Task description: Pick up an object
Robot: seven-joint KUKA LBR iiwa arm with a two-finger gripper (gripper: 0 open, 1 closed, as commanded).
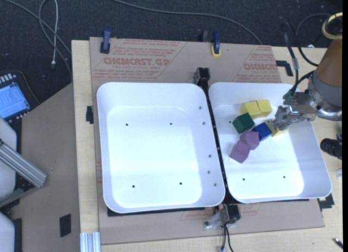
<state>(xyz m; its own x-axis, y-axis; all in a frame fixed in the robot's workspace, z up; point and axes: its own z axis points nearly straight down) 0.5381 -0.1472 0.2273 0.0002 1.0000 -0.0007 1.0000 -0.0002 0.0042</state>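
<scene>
My end effector [283, 119] (grip state I cannot tell) sits beside the small blue cube [262, 131], which touches a purple block [249, 138] in the right white bin [304, 188].

The arm [330, 79] shows an orange-brown band above a grey wrist ring. Below that sits a metallic silver gripper [283, 119] of small angular parts. A thin black cable runs along the wrist's upper side.
</scene>
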